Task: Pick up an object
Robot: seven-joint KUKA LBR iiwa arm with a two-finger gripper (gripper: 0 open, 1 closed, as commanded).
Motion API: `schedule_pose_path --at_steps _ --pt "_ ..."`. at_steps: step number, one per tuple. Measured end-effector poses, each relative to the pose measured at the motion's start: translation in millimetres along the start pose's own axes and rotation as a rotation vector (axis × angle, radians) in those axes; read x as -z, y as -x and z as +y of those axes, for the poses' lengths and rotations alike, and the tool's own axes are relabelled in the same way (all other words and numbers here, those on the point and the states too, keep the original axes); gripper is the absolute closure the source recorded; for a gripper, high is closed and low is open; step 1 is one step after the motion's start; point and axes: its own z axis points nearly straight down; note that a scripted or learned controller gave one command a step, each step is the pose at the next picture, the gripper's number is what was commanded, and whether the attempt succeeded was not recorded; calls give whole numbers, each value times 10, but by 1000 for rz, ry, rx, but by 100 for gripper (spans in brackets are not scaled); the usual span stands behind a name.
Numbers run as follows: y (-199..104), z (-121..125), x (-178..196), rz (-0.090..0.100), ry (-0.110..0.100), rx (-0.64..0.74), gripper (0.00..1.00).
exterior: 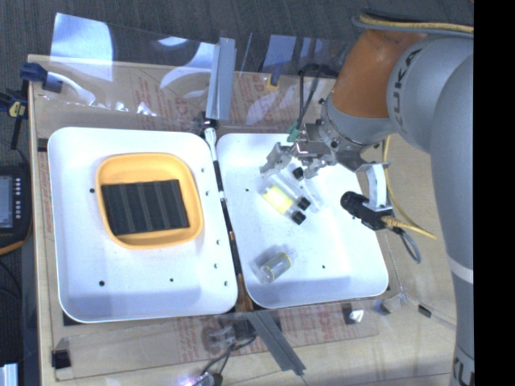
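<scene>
Two shallow white bins sit side by side on the bench. The left bin (72, 280) holds a yellow-orange tray (109, 171) with a dark ribbed insert (145, 207) lying flat inside it.

The grey arm (418, 79), orange band above the wrist, reaches in from the right over the right bin (354, 276). The gripper (288, 185) is low over the upper middle of that bin, fingers spread apart and pointing down-left. A pale yellow object (278, 199) lies just between and below the dark fingertips (299, 213). The fingers straddle it loosely; contact cannot be confirmed, since the clear gripper parts blur the outline here. It looks to rest on the bin floor, not lifted.

A second item, a small clear block with a greenish-grey tint (272, 264), lies nearer the front edge of the right bin, well apart from the gripper.

A black cylindrical fitting (358, 208) hangs off the wrist on the right side, with a yellow cable (406, 230) trailing from it past the bin's right rim.
</scene>
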Motion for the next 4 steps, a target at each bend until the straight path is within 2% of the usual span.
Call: schedule_pose_path --at_steps 1,2,3,4 --pt "753 62 -1161 -1 0 41 0" --pt "844 327 -1417 -1 5 91 0" --pt "859 399 -1176 -10 26 97 100" --pt "861 -596 -1417 -2 6 272 100"
